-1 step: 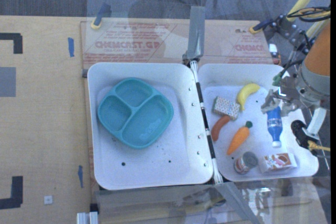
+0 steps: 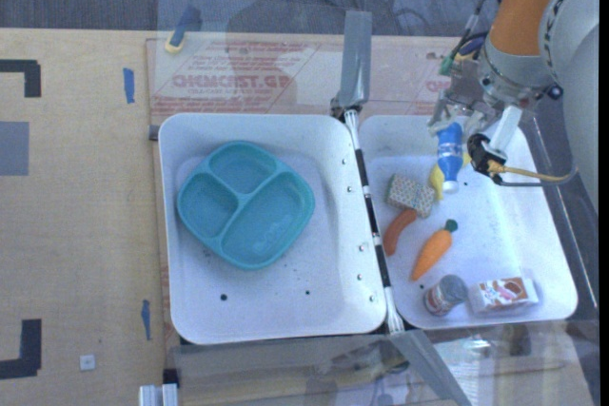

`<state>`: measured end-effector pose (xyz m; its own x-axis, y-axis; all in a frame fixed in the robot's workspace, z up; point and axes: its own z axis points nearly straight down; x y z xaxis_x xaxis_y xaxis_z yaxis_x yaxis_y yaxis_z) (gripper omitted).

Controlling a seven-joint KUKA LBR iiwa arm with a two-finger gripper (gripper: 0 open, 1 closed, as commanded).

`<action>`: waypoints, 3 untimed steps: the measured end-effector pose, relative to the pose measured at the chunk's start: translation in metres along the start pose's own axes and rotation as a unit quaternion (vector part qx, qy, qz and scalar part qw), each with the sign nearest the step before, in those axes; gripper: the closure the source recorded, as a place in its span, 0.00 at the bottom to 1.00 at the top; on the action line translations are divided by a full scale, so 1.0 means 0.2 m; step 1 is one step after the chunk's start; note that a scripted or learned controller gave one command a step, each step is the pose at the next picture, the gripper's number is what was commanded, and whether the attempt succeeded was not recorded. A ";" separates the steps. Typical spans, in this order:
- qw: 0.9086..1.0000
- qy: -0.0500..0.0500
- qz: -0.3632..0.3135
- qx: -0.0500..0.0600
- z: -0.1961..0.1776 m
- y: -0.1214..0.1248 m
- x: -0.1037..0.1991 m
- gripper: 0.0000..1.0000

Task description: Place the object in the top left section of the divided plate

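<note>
A teal divided plate (image 2: 245, 203) lies in the left bin (image 2: 190, 299), with two small sections at its top and one large section below. My gripper (image 2: 473, 130) hangs over the far part of the right bin (image 2: 552, 252), well to the right of the plate. A blue bottle (image 2: 449, 152) stands upright directly beneath it, partly covered by the wrist. A small yellow piece (image 2: 437, 179) touches the bottle's base. All three plate sections hold nothing.
The right bin also holds a speckled sponge block (image 2: 410, 194), an orange-red chili (image 2: 398, 230), a carrot (image 2: 433, 251), a small can (image 2: 443, 294) and a little carton (image 2: 500, 294). A metal divider (image 2: 366, 204) separates the bins. A yellow cable (image 2: 533, 172) loops off the wrist.
</note>
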<state>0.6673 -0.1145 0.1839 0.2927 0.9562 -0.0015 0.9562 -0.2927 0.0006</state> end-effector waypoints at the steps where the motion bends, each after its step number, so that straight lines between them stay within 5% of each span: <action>1: 0.999 0.000 0.032 0.000 -0.41 -0.32 0.44 1.00; 2: 1.000 0.000 -0.022 0.002 -0.30 -0.68 0.76 1.00; 3: 0.999 0.000 -0.048 0.000 -0.34 -0.47 0.98 1.00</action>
<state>0.6349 0.1010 0.2511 0.2006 0.9797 -0.0006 0.9797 -0.2006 0.0006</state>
